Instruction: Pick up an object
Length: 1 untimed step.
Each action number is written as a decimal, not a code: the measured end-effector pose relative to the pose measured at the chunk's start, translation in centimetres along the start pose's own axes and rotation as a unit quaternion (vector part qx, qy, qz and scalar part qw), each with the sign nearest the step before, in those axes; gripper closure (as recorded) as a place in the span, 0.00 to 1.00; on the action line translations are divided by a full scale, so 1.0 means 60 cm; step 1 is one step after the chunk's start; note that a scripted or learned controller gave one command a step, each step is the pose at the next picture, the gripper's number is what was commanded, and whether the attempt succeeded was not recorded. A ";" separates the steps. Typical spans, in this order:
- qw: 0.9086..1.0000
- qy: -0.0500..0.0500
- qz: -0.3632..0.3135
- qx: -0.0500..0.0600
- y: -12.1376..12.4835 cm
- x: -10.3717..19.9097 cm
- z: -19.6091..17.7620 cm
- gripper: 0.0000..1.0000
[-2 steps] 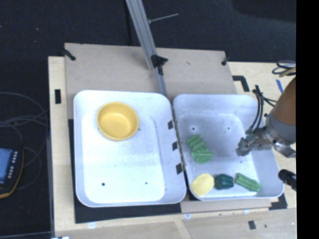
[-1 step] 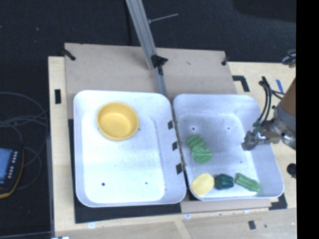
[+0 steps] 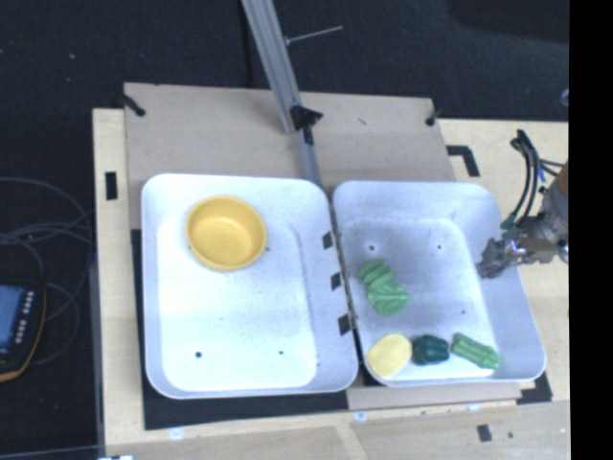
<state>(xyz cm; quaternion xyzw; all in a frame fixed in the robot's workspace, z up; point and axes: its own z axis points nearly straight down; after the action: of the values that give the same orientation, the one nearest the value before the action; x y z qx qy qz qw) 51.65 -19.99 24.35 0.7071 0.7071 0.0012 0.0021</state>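
- Far left: handheld screen device [image 3: 17,326] with cables off the tabletop [image 3: 110,257] edge. Irrelevant, ignore.
- Left bin [image 3: 239,333]: yellow bowl [image 3: 227,232] upright in the upper-left part, well apart from everything else. Wide and rounded, likely hard for a two-finger grasp unless taken by the rim. Skip as target.
- Metal pole [image 3: 273,51] slanting down from the top to the gap between the bins. Not in the working path.
- Right bin [image 3: 450,209]: all the small candidates sit in the lower half.
- Light green leafy piece [image 3: 383,287] near the left wall, alone, room all round. Probably best pick: approach from above, centre over it.
- Yellow round piece [image 3: 390,354] tight in the lower-left corner, touching or just beside dark green piece [image 3: 430,350]. Crowded, walls near, risk of nudging both.
- Green long piece [image 3: 475,351] near the lower-right rim. Narrow, so set fingers across its short side; rim close, little clearance.
- Pincer [image 3: 494,257] over the right bin's right wall, well apart from all pieces. Nothing visible between its fingers; too blurred and small to say whether spread or closed.
- Grey arm [image 3: 546,228] coming in from the right with cables above.
- Step in hand: approach, no contact yet. Needs travel leftward and down, keeping clear of the bin wall.
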 end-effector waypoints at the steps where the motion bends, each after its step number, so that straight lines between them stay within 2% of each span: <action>1: 1.000 0.001 -0.002 0.002 0.024 0.067 0.007 1.00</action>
<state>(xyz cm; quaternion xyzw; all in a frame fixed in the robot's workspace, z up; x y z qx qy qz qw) 53.10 -15.98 23.93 0.7058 0.7084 0.0004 0.0001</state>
